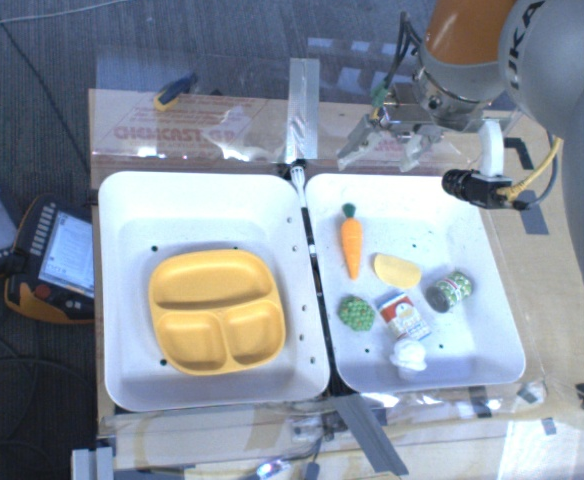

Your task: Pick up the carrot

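An orange carrot with a green top lies in the right bin, near that bin's upper left, pointing toward the front. My gripper hangs above the bin's far rim, up and to the right of the carrot. Its two fingers are spread wide, so it is open and holds nothing.
Beside the carrot in the right bin lie a yellow wedge, a green broccoli-like ball, a small carton, a can and a white lump. The left bin holds a yellow divided plate.
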`<control>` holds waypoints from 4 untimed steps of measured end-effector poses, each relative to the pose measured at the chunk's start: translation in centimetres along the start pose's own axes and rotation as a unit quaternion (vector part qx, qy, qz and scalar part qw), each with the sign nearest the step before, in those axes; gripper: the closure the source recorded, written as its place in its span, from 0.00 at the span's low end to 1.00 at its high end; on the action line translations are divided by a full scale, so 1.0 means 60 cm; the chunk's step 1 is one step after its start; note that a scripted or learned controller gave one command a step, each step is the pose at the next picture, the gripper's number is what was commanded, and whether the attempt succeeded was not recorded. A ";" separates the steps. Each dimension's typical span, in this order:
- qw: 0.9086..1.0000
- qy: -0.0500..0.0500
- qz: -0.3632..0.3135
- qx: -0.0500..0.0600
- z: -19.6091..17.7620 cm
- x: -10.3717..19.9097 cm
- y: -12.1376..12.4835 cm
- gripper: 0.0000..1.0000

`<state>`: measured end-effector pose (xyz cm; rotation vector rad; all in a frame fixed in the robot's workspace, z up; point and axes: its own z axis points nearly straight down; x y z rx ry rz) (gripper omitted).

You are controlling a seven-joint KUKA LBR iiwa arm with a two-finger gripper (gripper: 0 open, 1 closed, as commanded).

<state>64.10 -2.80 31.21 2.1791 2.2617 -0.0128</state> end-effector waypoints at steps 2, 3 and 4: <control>0.999 0.003 0.046 -0.005 0.363 -0.099 -0.068 0.00; 0.999 0.003 0.046 -0.002 0.354 -0.100 -0.069 1.00; 0.997 0.004 0.071 0.019 0.231 0.069 0.036 1.00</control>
